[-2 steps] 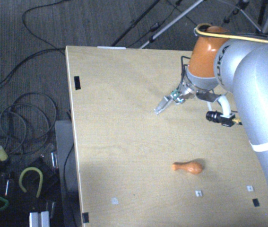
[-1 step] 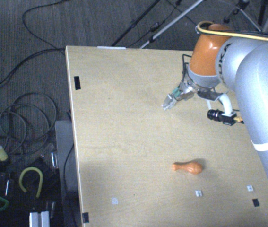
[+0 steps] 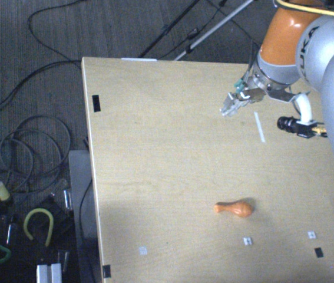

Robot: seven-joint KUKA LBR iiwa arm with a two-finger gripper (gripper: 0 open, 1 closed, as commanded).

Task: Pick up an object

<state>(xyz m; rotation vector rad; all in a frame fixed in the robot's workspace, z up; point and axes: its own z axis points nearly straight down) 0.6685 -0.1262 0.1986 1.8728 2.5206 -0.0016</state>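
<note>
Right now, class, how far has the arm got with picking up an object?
Nothing looks done yet: the orange object lies on the wooden surface, untouched. In hand: the gripper hangs above the far side, well apart from it, with a thin white stick close by. Left: reach an object, close on it and lift.

A pale tan surface point(image 3: 155, 158) is seen, marked with small black and white patches near its edges. An orange object point(image 3: 235, 208) lies toward its near edge. The arm point(image 3: 308, 34) is grey with an orange band.
</note>
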